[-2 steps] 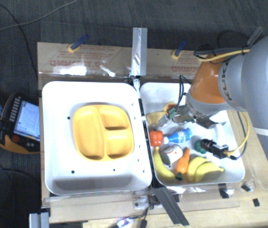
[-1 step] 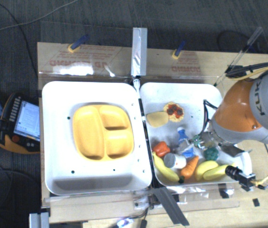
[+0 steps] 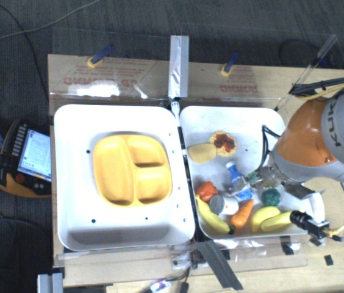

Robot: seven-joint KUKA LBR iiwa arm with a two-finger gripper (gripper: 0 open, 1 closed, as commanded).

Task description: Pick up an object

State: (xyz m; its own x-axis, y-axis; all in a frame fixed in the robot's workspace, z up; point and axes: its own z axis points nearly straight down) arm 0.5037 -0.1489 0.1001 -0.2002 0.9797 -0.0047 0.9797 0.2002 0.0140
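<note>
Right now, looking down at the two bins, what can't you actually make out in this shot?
- Tool: in the camera view its tip sits amid clutter under the orange wrist band; open or shut is unreadable.
- Blue and white object: too small and blurred to identify.
- Dark green object: partly hidden by the arm, identity unclear.
- Right bin: its right side is covered by the arm.
- Handheld device: screen text too small to read.
</note>
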